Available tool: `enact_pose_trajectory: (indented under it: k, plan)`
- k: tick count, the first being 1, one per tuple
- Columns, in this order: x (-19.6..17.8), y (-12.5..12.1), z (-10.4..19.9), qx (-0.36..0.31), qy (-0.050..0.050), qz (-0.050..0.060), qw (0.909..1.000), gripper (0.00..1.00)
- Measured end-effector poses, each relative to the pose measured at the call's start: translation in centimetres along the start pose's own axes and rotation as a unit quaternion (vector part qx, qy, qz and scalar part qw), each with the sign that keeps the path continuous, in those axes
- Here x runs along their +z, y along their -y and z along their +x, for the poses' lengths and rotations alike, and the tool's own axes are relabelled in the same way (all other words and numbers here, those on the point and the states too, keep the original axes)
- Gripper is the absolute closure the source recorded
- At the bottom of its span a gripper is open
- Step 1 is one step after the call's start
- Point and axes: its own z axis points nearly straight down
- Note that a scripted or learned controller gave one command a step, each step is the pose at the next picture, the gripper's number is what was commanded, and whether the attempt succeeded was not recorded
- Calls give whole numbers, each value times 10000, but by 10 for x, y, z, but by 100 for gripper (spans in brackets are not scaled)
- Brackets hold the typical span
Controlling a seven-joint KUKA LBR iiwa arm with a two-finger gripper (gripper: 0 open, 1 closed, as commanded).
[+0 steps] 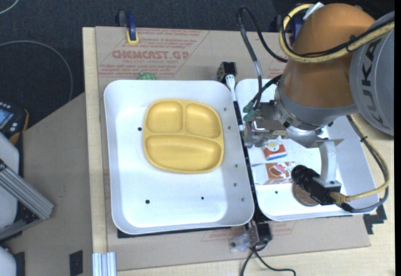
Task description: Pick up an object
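A yellow divided plate [183, 135] lies flat in the left white bin [125, 162]. In the right white bin [276, 206] I see a small red, white and blue packet [274, 153], a reddish-brown packet [278, 172] below it, and a round brown disc [306, 196] partly under a black part of the arm. My gripper [266, 127] hangs low over the left side of the right bin, just above the red, white and blue packet. The orange wrist band hides most of it from above.
The arm's orange and grey body [326, 61] covers the upper part of the right bin. A black rail [241, 137] separates the two bins. Cables run over the bench's far edge and at the near edge. The bins rest on a brown board [150, 49].
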Motion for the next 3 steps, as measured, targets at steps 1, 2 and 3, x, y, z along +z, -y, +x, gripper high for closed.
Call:
enact_pose_trajectory:
  k: [1,2,3]
  plan:
    - [-91,0,-35,67,25,-6,10000,100]
    - [-28,4,-117,106,28,91,9999,100]
    - [76,5,-67,45,12,113,9999,100]
